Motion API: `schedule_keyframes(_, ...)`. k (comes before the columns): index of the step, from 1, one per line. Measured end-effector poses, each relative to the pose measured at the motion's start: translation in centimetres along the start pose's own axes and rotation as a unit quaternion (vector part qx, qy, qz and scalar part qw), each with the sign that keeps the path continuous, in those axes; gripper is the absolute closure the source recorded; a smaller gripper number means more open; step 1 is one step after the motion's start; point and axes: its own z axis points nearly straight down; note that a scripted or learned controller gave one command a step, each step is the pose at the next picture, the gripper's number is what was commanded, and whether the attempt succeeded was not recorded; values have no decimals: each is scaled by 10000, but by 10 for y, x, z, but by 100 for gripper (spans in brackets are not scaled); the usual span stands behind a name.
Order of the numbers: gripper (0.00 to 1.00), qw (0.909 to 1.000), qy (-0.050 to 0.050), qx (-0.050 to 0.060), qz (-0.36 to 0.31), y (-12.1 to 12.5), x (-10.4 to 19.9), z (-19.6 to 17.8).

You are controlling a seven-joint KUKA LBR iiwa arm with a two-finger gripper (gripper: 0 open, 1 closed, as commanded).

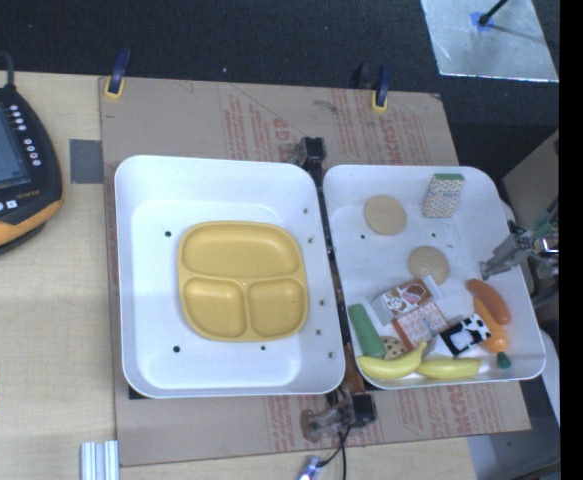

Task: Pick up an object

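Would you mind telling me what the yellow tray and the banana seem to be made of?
The yellow tray looks like moulded plastic, matte, with smooth rounded compartments and uniform colour. The banana is probably toy plastic too: flat, even yellow with a slight sheen, though that is hard to judge here.

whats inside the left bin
The left bin holds one yellow tray with three bare compartments, lying flat near the middle. The bin floor under the tray is covered.
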Motion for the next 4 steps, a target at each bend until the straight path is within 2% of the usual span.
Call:
schedule_keyframes(1, 0, 10000, 0, 17, -11, 67, 5, 150)
schedule_keyframes(2, 0, 10000, 3, 3, -1, 130, -17, 188)
schedule_keyframes(3, 0, 10000, -3, 10, -15, 93, 32, 188)
schedule_keyframes(4, 100, 10000, -12, 5, -22, 94, 31, 176)
